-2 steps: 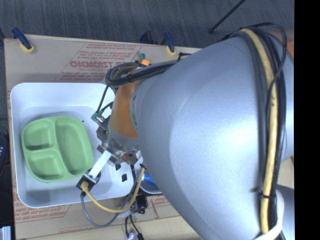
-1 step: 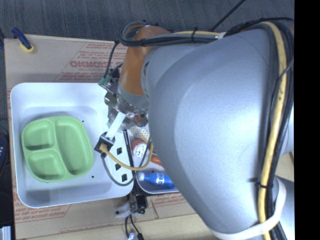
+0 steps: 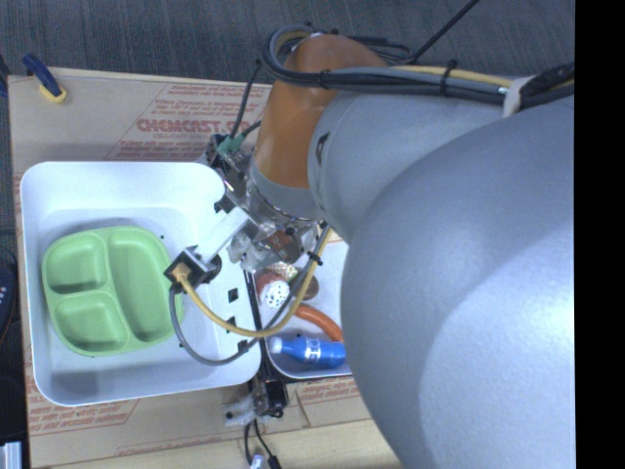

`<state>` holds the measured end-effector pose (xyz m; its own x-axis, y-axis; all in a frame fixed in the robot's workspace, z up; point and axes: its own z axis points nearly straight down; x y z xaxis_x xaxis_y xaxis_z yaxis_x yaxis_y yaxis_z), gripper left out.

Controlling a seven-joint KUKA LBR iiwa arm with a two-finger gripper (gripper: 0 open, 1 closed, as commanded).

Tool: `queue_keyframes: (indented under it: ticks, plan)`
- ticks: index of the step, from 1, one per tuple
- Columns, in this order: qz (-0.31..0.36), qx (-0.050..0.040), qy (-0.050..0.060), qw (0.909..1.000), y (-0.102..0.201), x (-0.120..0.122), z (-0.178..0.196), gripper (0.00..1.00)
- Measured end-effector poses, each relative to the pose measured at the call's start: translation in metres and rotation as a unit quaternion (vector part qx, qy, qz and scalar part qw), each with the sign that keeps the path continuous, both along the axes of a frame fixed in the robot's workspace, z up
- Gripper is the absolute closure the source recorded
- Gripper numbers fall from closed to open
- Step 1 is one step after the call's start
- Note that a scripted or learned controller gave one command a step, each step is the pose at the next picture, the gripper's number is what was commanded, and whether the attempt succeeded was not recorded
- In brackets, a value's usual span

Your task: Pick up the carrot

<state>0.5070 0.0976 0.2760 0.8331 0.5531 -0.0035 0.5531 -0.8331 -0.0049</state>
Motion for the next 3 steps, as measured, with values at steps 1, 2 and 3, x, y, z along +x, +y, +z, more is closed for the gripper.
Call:
queue_keyframes:
  ticks: [1, 2, 3]
  plan:
    - [0.1, 0.0008, 0.0, 0.9949, -0.043, -0.023, 0.01, 1.0]
    - [0.022, -0.0001, 0.001, 0.9998, -0.001, -0.032, -0.051, 1.0]
    - [0.026, 0.0007, 0.003, 0.9997, -0.001, -0.032, -0.041, 1.0]
